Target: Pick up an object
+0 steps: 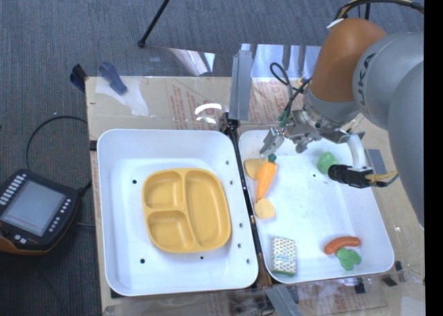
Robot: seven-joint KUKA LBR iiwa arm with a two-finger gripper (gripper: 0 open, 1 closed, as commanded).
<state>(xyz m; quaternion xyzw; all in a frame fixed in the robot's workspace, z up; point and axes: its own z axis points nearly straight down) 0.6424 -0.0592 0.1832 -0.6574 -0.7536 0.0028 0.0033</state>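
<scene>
Tool [277,143] hanging over upper-left part of right bin [377,228], just above green top of toy carrot [265,179]. Fingers apart, nothing btwn them; one finger [270,142] visible pointing down-left twd carrot's leafy end. Cannot tell if touching carrot or just above it.

Carrot lying w/ tip pointing down, near left wall of right bin. Pale yellow piece [252,168] touching it at upper left, another yellow piece [264,209] just below its tip. Green round item [327,162] near upper right of bin, partly hidden by arm hardware. Small patterned packet [284,254] at bottom edge of bin; orange-red sausage [342,243] w/ green leafy piece [349,258] just beside it at lower right corner.

Left bin [118,190] w/ yellow divided tray [185,209] roughly centred, three compartments. Both bins side by side on tabletop [166,100]. Handheld control pendant [33,209] on floor at far left.
</scene>
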